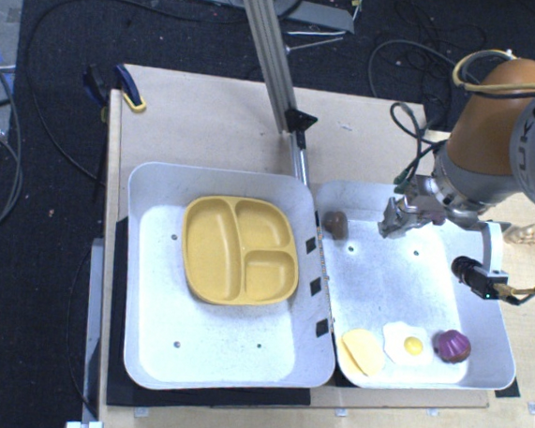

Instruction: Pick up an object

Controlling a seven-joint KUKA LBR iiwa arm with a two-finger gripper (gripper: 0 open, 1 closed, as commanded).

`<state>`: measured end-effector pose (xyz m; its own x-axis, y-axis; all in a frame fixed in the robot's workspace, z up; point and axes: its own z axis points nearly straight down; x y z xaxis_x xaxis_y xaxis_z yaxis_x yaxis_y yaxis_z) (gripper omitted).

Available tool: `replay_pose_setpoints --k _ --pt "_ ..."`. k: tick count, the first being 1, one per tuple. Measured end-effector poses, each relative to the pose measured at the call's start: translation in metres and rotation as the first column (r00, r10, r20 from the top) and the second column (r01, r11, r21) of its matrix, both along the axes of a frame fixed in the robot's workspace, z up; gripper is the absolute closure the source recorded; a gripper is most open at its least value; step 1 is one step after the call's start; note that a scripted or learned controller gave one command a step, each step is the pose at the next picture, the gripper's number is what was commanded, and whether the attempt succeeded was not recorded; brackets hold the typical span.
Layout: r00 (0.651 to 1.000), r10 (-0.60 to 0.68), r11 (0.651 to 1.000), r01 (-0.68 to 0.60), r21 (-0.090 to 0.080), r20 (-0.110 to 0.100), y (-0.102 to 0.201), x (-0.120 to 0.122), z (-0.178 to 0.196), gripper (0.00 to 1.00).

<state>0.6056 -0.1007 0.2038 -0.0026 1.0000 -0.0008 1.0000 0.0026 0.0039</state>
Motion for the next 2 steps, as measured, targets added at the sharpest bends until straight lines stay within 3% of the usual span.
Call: replay_pose_setpoints --k 1,2 --pt "1.0 0.0 1.0 0.0 0.0 0.0 0.0 0.001 0.035 1.0" --pt "1.0 0.004 1.0 -0.004 0.001 -0.004 0.05 0.006 0.029 1.0"
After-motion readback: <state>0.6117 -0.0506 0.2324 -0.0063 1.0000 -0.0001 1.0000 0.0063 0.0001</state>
